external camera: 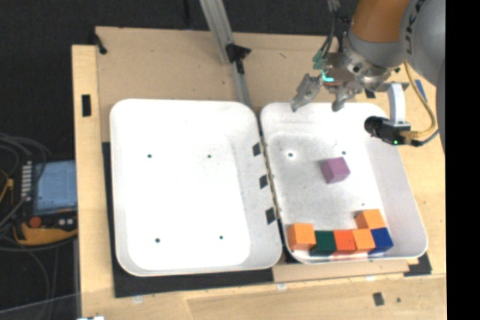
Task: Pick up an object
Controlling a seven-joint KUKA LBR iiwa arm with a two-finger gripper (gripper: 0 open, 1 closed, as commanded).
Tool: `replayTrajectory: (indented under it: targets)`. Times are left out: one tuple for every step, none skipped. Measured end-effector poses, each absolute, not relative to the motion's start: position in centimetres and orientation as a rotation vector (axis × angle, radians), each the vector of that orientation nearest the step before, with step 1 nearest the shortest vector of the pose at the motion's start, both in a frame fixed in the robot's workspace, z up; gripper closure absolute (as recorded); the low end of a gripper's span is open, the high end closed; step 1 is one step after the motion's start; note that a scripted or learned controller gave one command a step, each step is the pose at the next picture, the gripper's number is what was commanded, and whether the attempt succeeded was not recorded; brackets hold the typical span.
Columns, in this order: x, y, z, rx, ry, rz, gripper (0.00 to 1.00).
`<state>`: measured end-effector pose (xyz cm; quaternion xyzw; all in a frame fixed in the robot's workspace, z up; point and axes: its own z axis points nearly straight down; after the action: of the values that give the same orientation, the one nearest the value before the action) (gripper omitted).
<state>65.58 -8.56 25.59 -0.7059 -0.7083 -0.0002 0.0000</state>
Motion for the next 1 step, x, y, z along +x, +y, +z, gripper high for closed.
replayTrajectory:
  targets:
    - [65.92, -8.27, 19.44, -2.216, -2.223, 0.008, 0.00]
